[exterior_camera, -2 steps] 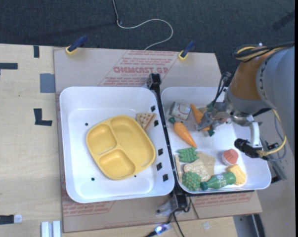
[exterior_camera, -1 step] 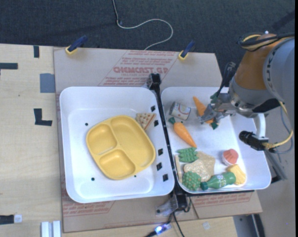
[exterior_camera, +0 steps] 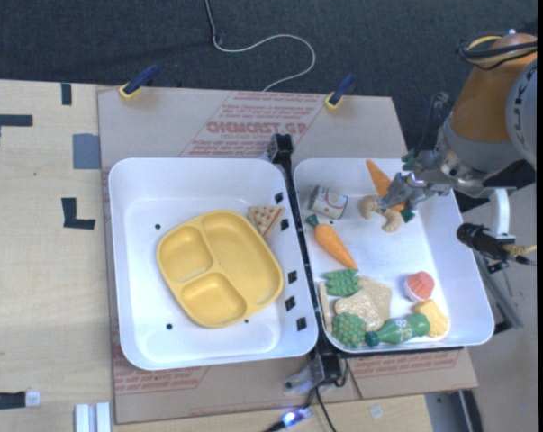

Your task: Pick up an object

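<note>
Fingers are too small and dark to read here, so I honestly can't tell if they're spread or pinched. The gripper is down in the right bin, near its far edge, right on top of a little tan figure that looks like a toy animal; whether it's touching it or actually has it, can't tell. Just behind sits an orange carrot-shaped wedge.

Rest of that bin: a small silvery can, a glossy plastic carrot with a green top, a bumpy green leafy piece, a flat speckled beige slab, a green bottle, a red-and-white round piece, and something yellow.

Left bin has a smooth yellow three-compartment plate with a waffle-patterned cracker just beside it.
</note>
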You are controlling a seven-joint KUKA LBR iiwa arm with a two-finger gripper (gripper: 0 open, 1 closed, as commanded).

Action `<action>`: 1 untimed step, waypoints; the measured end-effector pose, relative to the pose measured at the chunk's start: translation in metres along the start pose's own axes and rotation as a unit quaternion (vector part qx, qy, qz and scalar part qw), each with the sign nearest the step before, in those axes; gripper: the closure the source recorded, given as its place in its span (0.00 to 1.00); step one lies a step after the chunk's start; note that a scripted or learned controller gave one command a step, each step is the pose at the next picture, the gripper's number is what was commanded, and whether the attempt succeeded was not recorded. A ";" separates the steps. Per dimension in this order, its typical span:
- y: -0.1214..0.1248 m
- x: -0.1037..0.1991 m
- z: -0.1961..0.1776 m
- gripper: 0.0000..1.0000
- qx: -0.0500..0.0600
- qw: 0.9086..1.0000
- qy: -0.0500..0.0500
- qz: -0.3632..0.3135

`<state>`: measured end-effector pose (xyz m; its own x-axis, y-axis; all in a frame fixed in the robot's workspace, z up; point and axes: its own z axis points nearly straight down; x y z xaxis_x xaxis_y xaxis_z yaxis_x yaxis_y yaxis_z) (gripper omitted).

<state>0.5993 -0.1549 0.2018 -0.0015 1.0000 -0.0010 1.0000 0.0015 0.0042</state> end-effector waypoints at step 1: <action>0.001 0.001 -0.024 1.00 0.001 1.000 0.000 0.000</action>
<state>0.6000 -0.1544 0.2259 -0.0015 1.0000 -0.0003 1.0000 0.0015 0.0014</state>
